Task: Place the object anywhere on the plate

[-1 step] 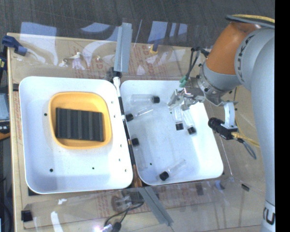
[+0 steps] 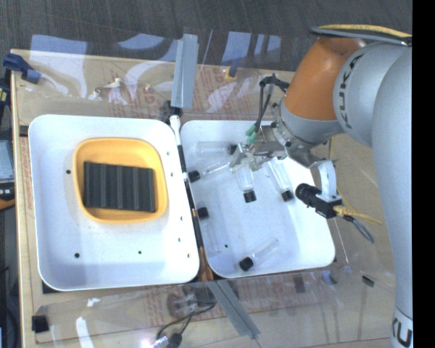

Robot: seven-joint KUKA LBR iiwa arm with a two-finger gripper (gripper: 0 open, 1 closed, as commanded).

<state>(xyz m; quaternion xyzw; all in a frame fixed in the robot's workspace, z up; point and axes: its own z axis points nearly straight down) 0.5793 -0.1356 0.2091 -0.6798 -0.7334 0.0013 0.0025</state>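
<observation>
1. Jaws: you cannot tell how they stand. The gripper (image 2: 248,151) sits low over the upper middle of the right bin (image 2: 320,246), its tip lost among clear plastic and a green fitting. Nothing is visibly held between the jaws.
2. Task object: clear vials with black caps lie in the right bin. One vial (image 2: 205,152) lies just left of the gripper tip; a second (image 2: 246,183) lies just below it; a third (image 2: 280,179) to its lower right; a fourth (image 2: 259,254) near the bin's front edge, well apart.
3. Judgement on the step: this reads as the pick. Choose one vial, centre the jaws across its barrel rather than the cap, and close squarely; clear round barrels will likely roll or squirt out of an off-centre pinch.
4. Confirm a vial sits between the jaws before you lift and cross over.
5. Target: the yellow plate (image 2: 151,151) rests in the left bin (image 2: 51,252), carrying a dark ribbed insert (image 2: 120,187).
6. Count: vials, four discernible (the clutter at the tip may hide more); plates, one; bins, two; arm (image 2: 377,85), one.
</observation>
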